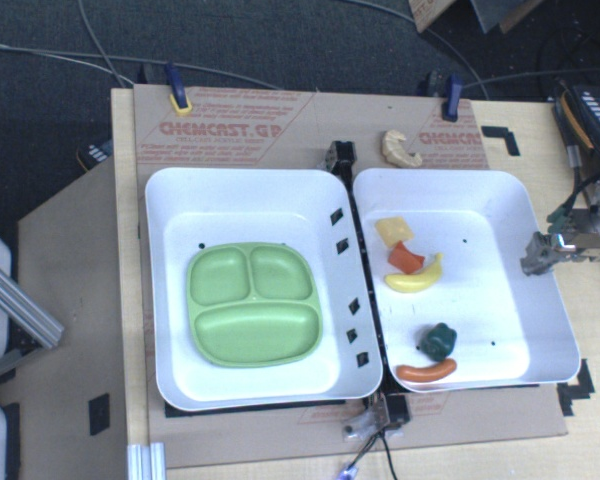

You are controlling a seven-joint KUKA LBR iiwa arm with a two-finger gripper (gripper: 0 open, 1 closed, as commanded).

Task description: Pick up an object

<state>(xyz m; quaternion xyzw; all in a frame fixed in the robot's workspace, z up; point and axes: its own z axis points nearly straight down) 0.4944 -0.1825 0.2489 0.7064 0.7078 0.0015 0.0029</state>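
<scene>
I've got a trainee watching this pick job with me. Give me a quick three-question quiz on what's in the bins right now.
1. True or false: the green divided tray lies in the left bin.
2. Which item lies nearest the front rim of the right bin?
A. yellow banana
B. sausage
C. dark green piece
3. Fill in: the claw is at the right bin's ____ edge, apart from the food items.

Key
1. True.
2. B; the sausage lies at the front rim, just below the dark green piece.
3. Right; it is above that rim, while the items cluster on the bin's left side.
</scene>
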